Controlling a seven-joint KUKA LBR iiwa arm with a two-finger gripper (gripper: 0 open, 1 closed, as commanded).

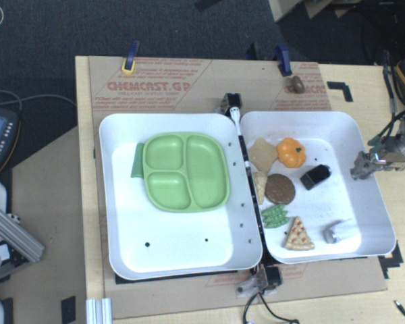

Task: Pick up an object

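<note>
The right bin (351,130) holds several small items: an orange pumpkin (291,152), a black block (315,176), a round brown patty (280,189), a tan bread slice (261,154), a green pea pod (275,215), a pizza slice (298,235) and a pale grey piece (337,232). My gripper (372,160) hangs over the bin's right rim, to the right of the black block and apart from every item. Nothing is seen in its grasp.
In the left bin (121,201) lies a green divided plate (186,171) with a green strip at its left edge. The two bins meet along a raised rim (246,181). Clamps (283,59) stand at the bench's far edge.
</note>
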